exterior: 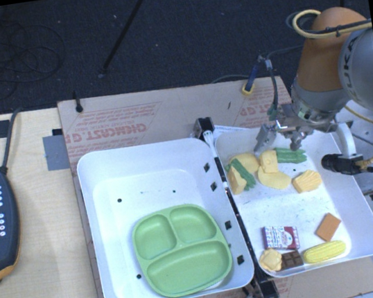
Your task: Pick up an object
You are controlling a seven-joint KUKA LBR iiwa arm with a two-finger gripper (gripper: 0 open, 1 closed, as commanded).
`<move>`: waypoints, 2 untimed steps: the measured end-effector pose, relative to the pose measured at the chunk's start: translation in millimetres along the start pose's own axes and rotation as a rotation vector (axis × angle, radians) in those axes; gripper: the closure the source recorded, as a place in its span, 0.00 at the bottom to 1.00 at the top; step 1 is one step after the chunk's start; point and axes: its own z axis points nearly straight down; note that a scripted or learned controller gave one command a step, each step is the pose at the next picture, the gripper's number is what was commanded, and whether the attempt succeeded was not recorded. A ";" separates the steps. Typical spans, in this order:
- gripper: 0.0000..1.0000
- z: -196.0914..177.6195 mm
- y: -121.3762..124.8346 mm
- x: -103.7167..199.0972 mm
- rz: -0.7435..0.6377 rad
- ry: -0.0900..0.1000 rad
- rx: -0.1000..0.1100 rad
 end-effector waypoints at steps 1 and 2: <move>0.00 74.4 0.7 7.6 -0.003 0.000 0.001; 0.00 5.1 3.4 -20.0 0.001 -0.004 -0.012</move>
